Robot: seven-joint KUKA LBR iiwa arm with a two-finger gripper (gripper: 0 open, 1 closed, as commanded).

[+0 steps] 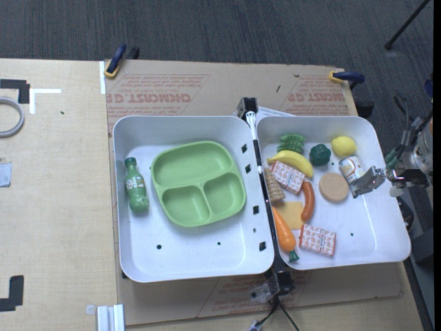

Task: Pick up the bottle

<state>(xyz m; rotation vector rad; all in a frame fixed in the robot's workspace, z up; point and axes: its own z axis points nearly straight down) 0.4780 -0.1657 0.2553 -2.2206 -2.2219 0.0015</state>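
The bottle (pixel 136 185) is small and green with a label, and it lies along the left wall of the left bin (pixel 186 261). My gripper (pixel 367 181) hangs over the right side of the right bin (pixel 365 243), reaching in from the right edge, far from the bottle. It is next to a small white can (pixel 349 166) and a tan round disc (pixel 333 187). Nothing shows in its grasp.
A green three-part plate (pixel 198 183) takes up the middle of the left bin, just right of the bottle. The right bin holds a banana (pixel 291 160), lemon (pixel 343 145), broccoli (pixel 320 154), carrot (pixel 283 232), sausage (pixel 307 200) and wrapped snack packs (pixel 318 240).
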